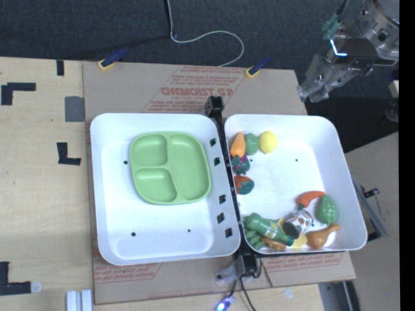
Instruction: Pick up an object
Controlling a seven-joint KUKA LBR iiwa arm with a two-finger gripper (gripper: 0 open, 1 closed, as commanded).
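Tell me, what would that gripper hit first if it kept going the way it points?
Probably the cardboard sheet just beyond the right bin's far corner; the gripper points down-left, though depth is unclear.

Two shallow white bins sit side by side on a sheet of brown cardboard (194, 89) with faded red lettering, which lies on the desk (39, 173). The left bin (110, 238) holds a pale green divided plate (170, 168), with three compartments, lying flat near its far half. A row of black clips (220, 199) runs along the seam where the left bin meets the right bin (337, 167). Yellow and blue clamps (113, 58) grip the cardboard's far edge at both corners. A thin white cable (201, 41) loops across the dark floor (78, 11) beyond. Black tape marks (19, 92) dot the desk at left.
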